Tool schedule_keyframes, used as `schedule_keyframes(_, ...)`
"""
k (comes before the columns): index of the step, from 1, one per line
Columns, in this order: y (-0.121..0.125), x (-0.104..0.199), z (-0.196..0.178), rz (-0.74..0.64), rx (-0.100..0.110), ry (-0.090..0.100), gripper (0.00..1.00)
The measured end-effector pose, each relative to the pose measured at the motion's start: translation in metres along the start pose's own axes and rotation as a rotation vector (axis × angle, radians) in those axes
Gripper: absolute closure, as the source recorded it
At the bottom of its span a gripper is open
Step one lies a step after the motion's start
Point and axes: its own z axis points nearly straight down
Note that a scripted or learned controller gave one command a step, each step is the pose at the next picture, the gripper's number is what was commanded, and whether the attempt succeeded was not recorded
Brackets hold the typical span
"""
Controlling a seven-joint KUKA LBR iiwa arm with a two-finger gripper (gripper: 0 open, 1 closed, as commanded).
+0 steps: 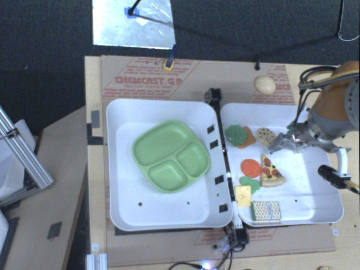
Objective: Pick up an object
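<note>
A: Left bin [121, 207] contents?
B: One divided tray [171, 156], lying near the bin's middle.
A: Right bin [326, 210]?
B: Back-left corner: leafy piece [235, 134], touching a flat piece [247, 140] on its right; a cookie [264, 136] just beside that. Middle: round slice [251, 167], pizza wedge [271, 171] touching its right side. In front of the slice: a small leafy bit [250, 182], then a square piece [243, 196]. Front edge: a box [265, 210], right of the square.
A: On the tabletop [140, 75] itself?
B: An egg [265, 85], behind the right bin.
A: The pincer [287, 142]?
B: Over the right bin, right of the cookie, behind the pizza wedge.
</note>
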Motion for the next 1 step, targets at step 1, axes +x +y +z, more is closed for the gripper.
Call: schedule_keyframes(1, 0.0008, -0.0002, -0.0118, 0.000, -0.003, -0.001, 1.00)
